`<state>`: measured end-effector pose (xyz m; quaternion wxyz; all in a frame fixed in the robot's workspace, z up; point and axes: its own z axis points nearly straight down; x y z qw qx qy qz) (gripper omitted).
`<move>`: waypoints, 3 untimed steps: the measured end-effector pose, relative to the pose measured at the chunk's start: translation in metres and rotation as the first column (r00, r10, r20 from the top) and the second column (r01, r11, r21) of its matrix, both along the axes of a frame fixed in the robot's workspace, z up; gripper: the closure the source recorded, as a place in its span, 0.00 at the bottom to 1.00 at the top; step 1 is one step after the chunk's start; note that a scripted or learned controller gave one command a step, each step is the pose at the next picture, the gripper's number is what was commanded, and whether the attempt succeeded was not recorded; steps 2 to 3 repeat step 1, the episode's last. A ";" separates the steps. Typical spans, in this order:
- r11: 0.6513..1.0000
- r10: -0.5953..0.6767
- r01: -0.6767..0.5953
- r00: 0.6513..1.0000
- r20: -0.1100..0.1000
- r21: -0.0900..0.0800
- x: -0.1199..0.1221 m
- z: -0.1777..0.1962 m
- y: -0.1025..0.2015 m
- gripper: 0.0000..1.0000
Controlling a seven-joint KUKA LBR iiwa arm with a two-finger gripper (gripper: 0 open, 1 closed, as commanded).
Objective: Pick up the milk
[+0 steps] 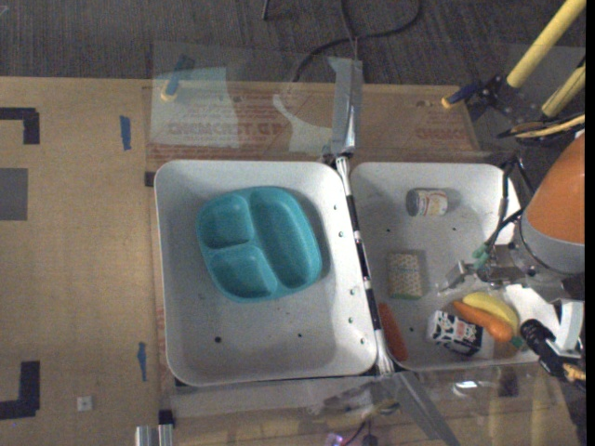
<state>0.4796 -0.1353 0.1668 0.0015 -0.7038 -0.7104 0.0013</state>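
Milk (456, 332) lies at R bin (372, 203) front edge, on its side, w/ banana (493, 307) and orange carrot-like piece (487, 321) touching its R side. 2nd carrot (391, 332) just L of milk, along the bin divider. Sponge (405, 274) mid-bin; can (427, 202) at back, on its side. Gripper (474, 269) over R bin, above banana, near milk but apart; finger state: can't tell. L bin (177, 323) holds teal tray (259, 242).
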 end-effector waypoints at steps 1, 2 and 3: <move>0.996 -0.090 0.090 0.996 0.001 -0.003 0.045 0.266 0.026 0.00; 0.996 -0.090 0.090 0.996 0.001 -0.003 0.045 0.266 0.026 0.00; 0.996 -0.090 0.090 0.996 0.001 -0.003 0.045 0.266 0.026 0.00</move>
